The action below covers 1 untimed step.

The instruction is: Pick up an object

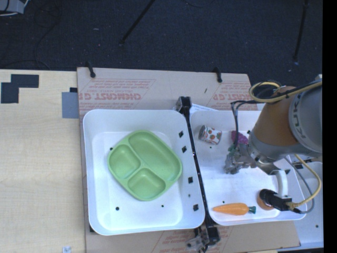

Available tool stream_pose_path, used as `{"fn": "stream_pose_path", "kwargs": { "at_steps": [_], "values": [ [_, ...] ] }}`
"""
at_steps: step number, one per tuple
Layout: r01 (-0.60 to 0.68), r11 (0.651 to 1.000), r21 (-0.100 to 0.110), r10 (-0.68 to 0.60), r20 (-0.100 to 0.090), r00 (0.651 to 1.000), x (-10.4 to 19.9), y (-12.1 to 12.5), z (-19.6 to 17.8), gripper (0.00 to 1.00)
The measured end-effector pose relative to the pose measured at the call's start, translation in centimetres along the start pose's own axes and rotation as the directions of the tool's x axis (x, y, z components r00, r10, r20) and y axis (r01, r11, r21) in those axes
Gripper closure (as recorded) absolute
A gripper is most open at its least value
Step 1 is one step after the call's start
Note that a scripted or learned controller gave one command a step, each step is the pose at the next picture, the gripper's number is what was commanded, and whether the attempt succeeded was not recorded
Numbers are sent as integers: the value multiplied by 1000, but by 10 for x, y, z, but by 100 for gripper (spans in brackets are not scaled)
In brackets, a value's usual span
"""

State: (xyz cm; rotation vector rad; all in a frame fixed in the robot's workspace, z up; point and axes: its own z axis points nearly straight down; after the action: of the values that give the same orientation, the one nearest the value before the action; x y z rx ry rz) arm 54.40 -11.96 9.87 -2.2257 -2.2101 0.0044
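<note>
My gripper [231, 165] is down inside the right bin [221, 191], near its middle, pointing at the bin floor. A small purple object [240, 137] lies just behind it, partly hidden by the wrist. A small white cup with red and brown markings [209, 135] lies on its side at the bin's back left, apart from the gripper. An orange toy carrot with a green tip [231, 209] lies along the front edge of the same bin. I see nothing between the gripper and the bin floor.
The left bin [100, 194] holds a green divided plate [144, 164]. A black divider [190, 162] separates the two bins. Bare white floor lies between the gripper and the carrot.
</note>
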Motion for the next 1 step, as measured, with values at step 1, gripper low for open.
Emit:
{"fn": "stream_pose_path", "kwargs": {
  "at_steps": [1],
  "values": [
    [-1, 1000, -7, 1, 2, 1000, -9, 6, -50, 100]
  ]
}}
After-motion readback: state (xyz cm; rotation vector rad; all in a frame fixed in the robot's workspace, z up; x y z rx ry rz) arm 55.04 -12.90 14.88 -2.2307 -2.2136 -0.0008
